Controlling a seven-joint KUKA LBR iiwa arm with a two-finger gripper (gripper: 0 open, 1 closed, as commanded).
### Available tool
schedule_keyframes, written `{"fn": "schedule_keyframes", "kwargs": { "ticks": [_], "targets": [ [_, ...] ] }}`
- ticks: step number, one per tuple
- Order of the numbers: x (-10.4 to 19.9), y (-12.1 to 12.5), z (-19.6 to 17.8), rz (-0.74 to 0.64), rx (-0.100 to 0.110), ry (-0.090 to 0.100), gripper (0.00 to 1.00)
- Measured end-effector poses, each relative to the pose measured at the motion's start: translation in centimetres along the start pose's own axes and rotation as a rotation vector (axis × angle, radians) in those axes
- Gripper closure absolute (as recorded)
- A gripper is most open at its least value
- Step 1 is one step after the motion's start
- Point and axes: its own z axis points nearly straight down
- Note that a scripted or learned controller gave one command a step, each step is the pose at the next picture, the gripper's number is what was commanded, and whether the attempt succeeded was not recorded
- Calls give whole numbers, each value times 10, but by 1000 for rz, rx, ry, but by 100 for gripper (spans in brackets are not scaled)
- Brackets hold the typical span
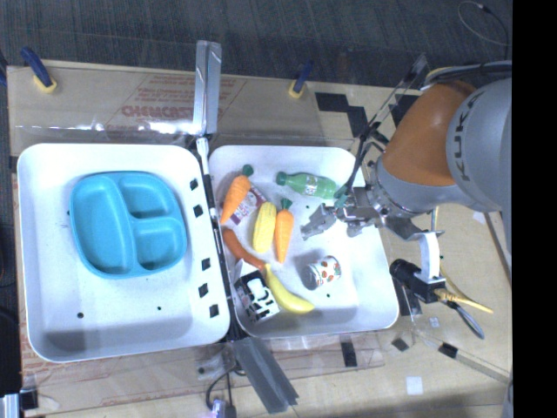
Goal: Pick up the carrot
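Observation:
Two carrots lie in the right bin (370,316). One carrot (284,232) with a green top points toward the front, between a yellow corn cob (264,226) and my gripper. The other carrot (235,198) lies tilted near the bin's left wall. My gripper (319,220) hangs over the middle of the right bin, just right of the nearer carrot and apart from it. Its grey fingers stand open with nothing between them.
The right bin also holds a green bottle (306,183), a banana (291,296), a white spotted cup (324,273), an orange-red sausage (244,251) and a black-and-white object (254,296). A blue divided tray (129,222) sits in the left bin (52,320).

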Motion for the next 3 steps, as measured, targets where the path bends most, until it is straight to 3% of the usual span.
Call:
{"fn": "schedule_keyframes", "kwargs": {
  "ticks": [1, 2, 3],
  "targets": [
    [52, 43, 106, -216, -1, -1, 0],
    [51, 43, 97, -219, 0, -2, 100],
    [91, 51, 6, -365, -2, -2, 100]
  ]
}}
